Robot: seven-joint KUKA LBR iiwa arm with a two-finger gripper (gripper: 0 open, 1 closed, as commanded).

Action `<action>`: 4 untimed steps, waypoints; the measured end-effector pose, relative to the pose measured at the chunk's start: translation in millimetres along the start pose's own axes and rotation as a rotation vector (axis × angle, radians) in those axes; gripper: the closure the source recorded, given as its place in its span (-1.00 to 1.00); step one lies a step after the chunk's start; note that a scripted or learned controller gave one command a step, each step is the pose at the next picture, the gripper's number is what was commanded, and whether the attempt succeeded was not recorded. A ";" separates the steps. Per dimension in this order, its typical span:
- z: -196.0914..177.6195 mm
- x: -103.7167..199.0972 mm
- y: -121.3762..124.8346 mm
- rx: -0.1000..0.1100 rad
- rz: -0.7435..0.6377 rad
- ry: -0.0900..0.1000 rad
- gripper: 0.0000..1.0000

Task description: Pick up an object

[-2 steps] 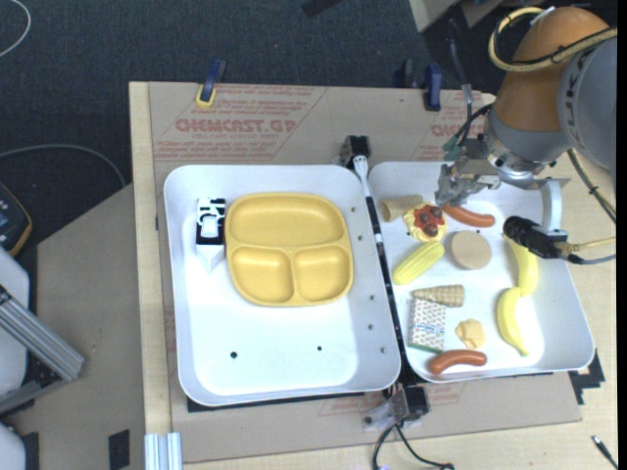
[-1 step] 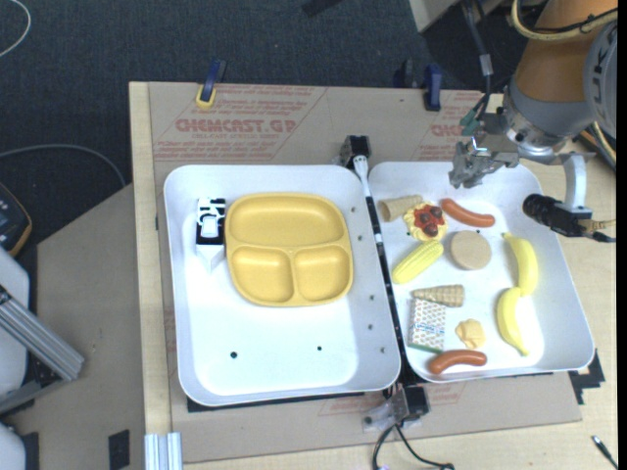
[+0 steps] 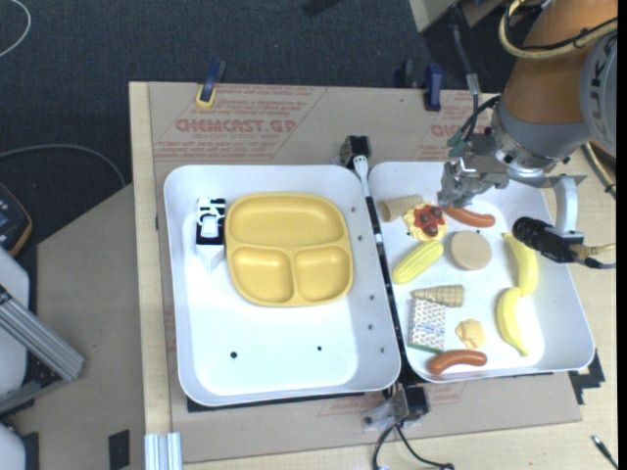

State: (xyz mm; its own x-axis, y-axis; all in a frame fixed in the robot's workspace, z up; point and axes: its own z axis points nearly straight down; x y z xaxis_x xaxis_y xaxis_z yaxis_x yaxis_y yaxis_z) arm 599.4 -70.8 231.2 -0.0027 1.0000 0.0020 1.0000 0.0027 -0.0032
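Hot dog [image 3: 471, 217] | tool [image 3: 457, 196] just above its left end | arm reaching from right | grip state unclear

The left white bin [image 3: 186, 292] serves as the landmark. Inside it, toward its far half, sits a yellow divided tray [image 3: 289, 248], one long compartment above two smaller ones. Just left of that tray, against the bin's left wall, lies a small black-and-white block [image 3: 209, 221]. Under the bin spreads a brown cardboard sheet [image 3: 294, 120] with red lettering. Beyond the bin's far left corner, a yellow-jawed clamp [image 3: 208, 88] grips the sheet's edge. A black clip [image 3: 355, 150] sits at the bin's far right corner.
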 end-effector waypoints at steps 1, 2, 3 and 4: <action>0.3 18.6 -48.3 0.002 0.003 0.000 1.00; 17.5 52.7 -85.5 0.003 0.000 0.001 1.00; 16.8 53.9 -87.1 0.000 0.003 0.000 1.00; 15.7 49.5 -81.7 -0.004 0.003 -0.002 1.00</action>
State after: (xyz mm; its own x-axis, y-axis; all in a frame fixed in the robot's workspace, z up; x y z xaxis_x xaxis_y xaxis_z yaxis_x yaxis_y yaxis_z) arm 517.5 -21.5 215.9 0.0004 1.0000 -0.0002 1.0000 -0.0004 0.0011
